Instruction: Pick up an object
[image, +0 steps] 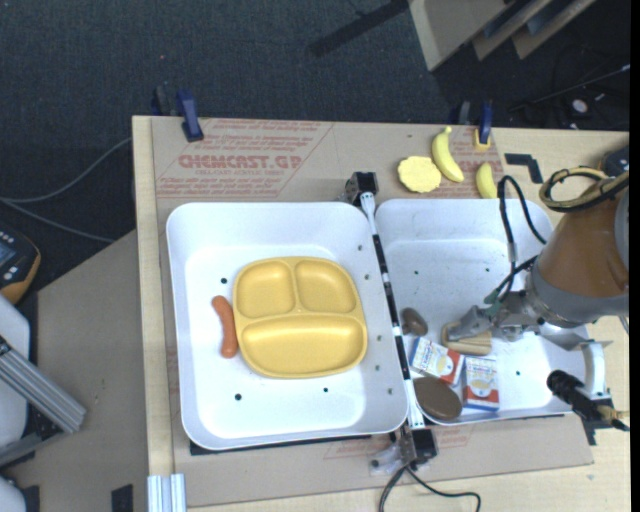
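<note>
My gripper (472, 328) is low in the right bin (450, 240), near its front half, with the grey and orange arm (585, 265) coming in from the right. Directly under and just in front of the gripper lies a tan flat piece (474, 346). Two small white cartons (437, 358) (481, 381) lie just in front of that. A dark brown round object (438, 398) rests at the bin's front edge. A small brown lump (412, 322) sits to the gripper's left, by the bin's left wall.
The left bin (200, 240) holds a yellow divided plate (298, 316) with an orange sausage (226, 326) at its left. On the bench behind the right bin lie two bananas (447, 155) (486, 180) and a yellow round piece (419, 174). A black cable (512, 215) hangs by the arm.
</note>
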